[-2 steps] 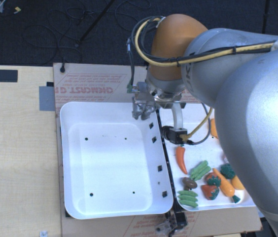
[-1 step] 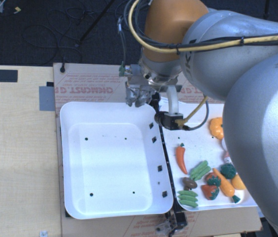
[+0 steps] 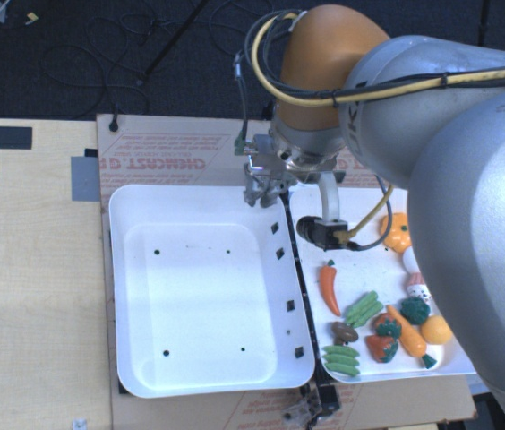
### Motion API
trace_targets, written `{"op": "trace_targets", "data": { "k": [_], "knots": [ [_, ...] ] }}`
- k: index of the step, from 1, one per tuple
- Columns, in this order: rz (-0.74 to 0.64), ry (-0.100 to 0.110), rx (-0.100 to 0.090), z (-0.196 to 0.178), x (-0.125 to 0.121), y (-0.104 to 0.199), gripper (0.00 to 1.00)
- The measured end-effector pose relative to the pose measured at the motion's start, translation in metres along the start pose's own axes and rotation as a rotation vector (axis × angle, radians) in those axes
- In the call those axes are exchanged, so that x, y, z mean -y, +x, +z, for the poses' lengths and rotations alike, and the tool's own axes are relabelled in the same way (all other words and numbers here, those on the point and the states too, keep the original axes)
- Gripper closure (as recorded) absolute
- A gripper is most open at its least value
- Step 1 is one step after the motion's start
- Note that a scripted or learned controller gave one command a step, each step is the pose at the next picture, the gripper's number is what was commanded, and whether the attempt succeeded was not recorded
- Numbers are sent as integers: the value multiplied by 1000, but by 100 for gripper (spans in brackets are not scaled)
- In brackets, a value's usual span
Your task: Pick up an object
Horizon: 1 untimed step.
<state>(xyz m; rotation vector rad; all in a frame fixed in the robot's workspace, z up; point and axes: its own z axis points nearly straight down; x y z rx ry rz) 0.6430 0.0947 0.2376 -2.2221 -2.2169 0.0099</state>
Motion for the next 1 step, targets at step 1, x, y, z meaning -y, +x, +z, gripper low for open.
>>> {"op": "trace_targets", "data": {
  "k": [1],
  "knots": [
    [-3, -1, -2, 10, 0, 10, 100]
  ]
}}
